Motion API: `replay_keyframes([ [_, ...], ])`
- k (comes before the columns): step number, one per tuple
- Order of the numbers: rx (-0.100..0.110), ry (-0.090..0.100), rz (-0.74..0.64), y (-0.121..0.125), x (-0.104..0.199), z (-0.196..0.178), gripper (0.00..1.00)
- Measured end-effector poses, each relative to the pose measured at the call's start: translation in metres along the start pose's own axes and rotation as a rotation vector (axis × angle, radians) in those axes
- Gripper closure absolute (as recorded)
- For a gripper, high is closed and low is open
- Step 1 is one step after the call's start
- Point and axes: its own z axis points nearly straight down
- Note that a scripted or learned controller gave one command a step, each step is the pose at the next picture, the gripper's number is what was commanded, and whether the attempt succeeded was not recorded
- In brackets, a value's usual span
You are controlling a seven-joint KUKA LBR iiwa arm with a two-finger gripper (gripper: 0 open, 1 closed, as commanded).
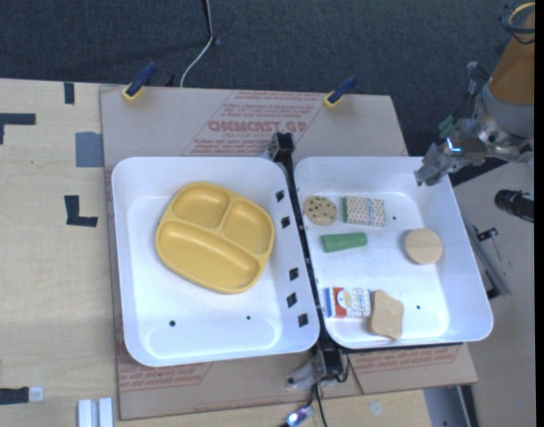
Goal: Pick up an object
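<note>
In the left bin (133,265) lies a yellow plastic plate (215,236) with three compartments, smooth and rounded. In the right bin (454,229) lie a speckled round cookie (320,208), a patterned wrapped block (364,210), a green cylinder (344,241), a small printed carton (345,302), a tan bread slice (387,315) and a pale round disc (423,246). The jaws (432,165) hover over the bin's upper right rim, apart from all objects; open or closed, I cannot tell.
</note>
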Motion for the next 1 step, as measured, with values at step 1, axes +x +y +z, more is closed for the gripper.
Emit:
replay_keyframes([
  [1,0.002,0.002,-0.005,-0.0132,0.0616,-0.0033,1.0],
])
